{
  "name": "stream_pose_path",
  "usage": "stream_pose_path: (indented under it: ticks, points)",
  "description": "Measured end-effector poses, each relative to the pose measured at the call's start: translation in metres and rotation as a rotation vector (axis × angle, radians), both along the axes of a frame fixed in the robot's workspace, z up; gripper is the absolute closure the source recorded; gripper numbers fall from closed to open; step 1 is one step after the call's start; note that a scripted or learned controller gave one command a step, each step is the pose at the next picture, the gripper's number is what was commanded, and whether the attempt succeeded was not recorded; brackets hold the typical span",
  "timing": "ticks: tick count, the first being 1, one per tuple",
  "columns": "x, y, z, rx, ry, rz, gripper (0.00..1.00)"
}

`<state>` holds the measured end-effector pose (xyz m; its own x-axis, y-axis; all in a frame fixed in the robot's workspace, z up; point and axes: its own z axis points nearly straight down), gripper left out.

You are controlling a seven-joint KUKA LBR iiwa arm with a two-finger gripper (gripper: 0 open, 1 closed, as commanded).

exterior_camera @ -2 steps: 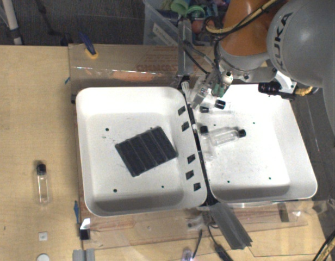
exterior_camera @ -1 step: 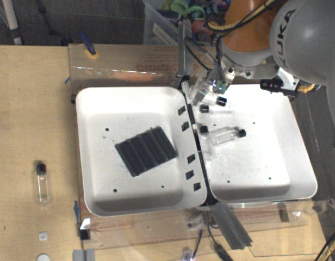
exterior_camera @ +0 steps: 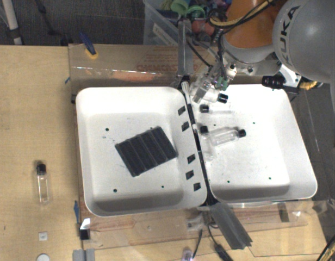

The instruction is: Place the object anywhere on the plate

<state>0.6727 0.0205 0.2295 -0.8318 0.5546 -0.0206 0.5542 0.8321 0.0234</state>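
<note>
Item: my arm, cut off by the top and right edges. 
Item: my fingers, a blurred, glinting cluster over the bins' divider; their tips cannot be made out. 
Item: clear vials in the right bin, transparent, outlines uncertain, number unclear. 
Item: crate of coloured oddments, cropped at the top and partly behind my arm. 
Item: small bits at the table's lower left, too small to tell.

Bright even overhead light, white bins slightly glaring, soft shadows, mild blur
</note>
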Motion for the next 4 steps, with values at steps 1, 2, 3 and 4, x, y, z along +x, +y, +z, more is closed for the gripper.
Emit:
stream_pose_path:
  ticks: [1,2,3,4]
  points:
    - [0.001,0.0,0.011,0.002,-0.006,-0.001,1.0]
    - [0.003,0.0,0.022,0.004,-0.012,-0.002,1.0]
    - [0.004,0.0,0.033,0.006,-0.019,-0.003,1.0]
    - [0.005,0.0,0.044,0.008,-0.025,-0.003,1.0]
